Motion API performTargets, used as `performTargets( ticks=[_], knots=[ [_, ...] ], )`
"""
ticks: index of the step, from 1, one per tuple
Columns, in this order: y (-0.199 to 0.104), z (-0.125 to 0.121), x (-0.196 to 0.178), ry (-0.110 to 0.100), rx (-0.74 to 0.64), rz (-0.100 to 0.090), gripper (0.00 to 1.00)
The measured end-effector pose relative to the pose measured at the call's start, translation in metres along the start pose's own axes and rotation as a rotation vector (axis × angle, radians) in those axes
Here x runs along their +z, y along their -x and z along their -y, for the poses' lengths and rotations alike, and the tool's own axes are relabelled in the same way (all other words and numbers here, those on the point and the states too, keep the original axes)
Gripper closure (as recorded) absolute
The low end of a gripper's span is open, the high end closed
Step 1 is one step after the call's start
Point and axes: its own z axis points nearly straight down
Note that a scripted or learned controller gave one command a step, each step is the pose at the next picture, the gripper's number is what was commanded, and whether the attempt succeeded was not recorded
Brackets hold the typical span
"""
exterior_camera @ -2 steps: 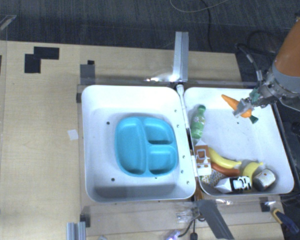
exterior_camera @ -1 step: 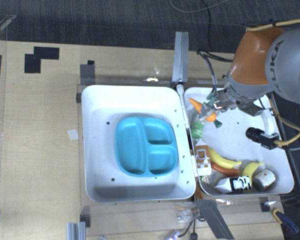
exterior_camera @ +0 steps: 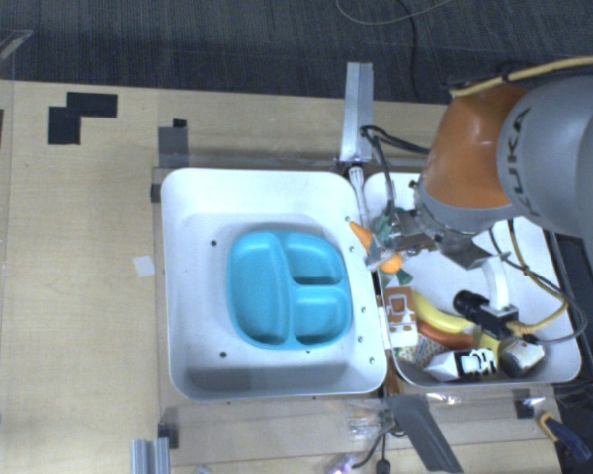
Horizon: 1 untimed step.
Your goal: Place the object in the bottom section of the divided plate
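Right bin (exterior_camera: 563,368) holds a banana (exterior_camera: 437,314) and clutter. Gripper (exterior_camera: 385,245) hovers above the divider right of the blue divided plate (exterior_camera: 287,286), clamping an orange object (exterior_camera: 362,235).

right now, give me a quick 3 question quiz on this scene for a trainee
1. True or false: the blue plate lies in the left bin.
2. Which bin holds the banana? A) left B) right
3. Fill in: the gripper is above the ____ between the two bins, with something orange next to it.

Key: 1 true; 2 B; 3 divide. The view is too blurred to tell whether the gripper holds the orange thing, and nothing lies on the plate.
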Motion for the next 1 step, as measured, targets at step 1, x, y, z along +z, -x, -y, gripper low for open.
performTargets(
  ticks=[1],
  knots=[
    [-0.0564,-0.0136,0.0001,0.000,-0.105,-0.001,1.00]
  ],
)
